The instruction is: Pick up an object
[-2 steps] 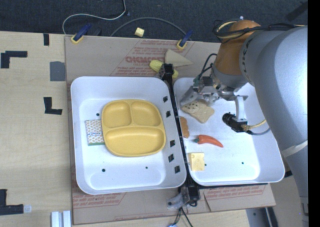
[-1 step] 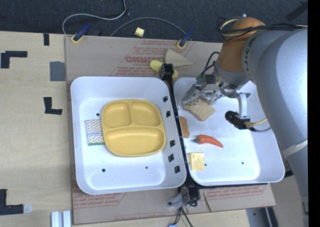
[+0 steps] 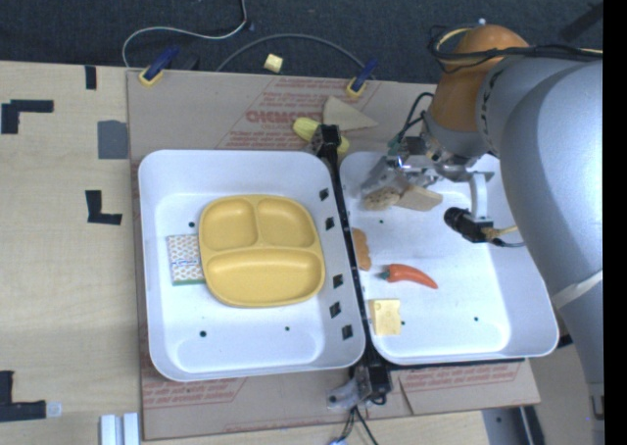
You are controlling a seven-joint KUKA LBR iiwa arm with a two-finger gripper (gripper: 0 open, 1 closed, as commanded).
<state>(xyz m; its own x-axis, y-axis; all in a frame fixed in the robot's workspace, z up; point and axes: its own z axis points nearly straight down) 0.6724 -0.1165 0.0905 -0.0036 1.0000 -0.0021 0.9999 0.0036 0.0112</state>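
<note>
Landmark: right bin [image 3: 509, 330]; arm enters from right, orange band above wrist; pincer [image 3: 384, 181] hangs low over bin's far-left corner, just beside tan bread-like pieces [image 3: 407, 199]; whether fingers are open or closed cannot be told, nothing visibly gripped; red-orange chili pepper [image 3: 411, 276] lies near bin's middle; yellow square block [image 3: 386, 317] sits toward bin's near-left; orange piece [image 3: 361, 249] rests against bin's left wall; left of bin, second bin [image 3: 157, 335] carries yellow divided plate [image 3: 262, 250] and patterned card [image 3: 183, 259] touching plate's left edge.
</note>
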